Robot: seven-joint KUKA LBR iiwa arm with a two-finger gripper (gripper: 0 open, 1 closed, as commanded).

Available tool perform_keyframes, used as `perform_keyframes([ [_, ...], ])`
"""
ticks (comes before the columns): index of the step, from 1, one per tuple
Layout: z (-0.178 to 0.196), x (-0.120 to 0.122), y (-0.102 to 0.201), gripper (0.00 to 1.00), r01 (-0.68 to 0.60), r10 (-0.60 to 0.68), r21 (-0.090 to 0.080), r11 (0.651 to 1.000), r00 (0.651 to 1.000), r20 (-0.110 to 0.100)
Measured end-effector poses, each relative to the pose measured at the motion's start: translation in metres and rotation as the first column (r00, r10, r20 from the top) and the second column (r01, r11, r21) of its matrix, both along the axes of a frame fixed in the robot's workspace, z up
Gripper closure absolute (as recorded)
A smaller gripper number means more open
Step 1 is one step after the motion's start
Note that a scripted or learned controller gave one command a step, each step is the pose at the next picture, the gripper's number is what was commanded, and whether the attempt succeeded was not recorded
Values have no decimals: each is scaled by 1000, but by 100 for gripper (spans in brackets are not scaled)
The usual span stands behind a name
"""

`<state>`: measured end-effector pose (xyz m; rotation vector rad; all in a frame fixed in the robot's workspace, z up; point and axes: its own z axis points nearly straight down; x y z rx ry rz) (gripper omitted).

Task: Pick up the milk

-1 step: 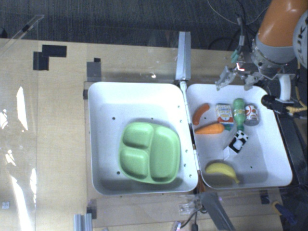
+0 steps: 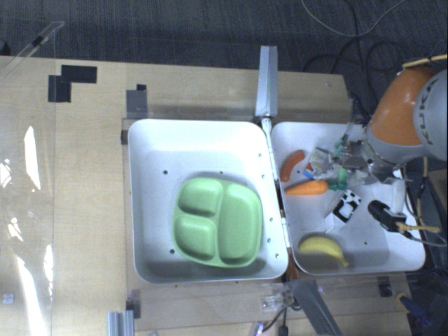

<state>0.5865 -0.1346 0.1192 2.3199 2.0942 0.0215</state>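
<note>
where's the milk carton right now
The milk carton lies in the right bin, near its middle, just below the carrot and up-right of the banana.

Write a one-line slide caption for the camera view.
Gripper hovers over the right bin, near the carrot and milk.

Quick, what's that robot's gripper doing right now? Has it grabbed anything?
Gripper: low over the right bin, near the carrot. Whether it is open, closed or holding anything cannot be told from this view.
</note>
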Motion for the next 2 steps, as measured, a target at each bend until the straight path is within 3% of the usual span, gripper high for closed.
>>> perform_keyframes([
  [1, -30, -16, -22, 0, -8, 8, 1, 1000, 1000, -10],
  [2, -30, -89, -38, 0, -26, 26, -1, 1000, 1000, -10],
])
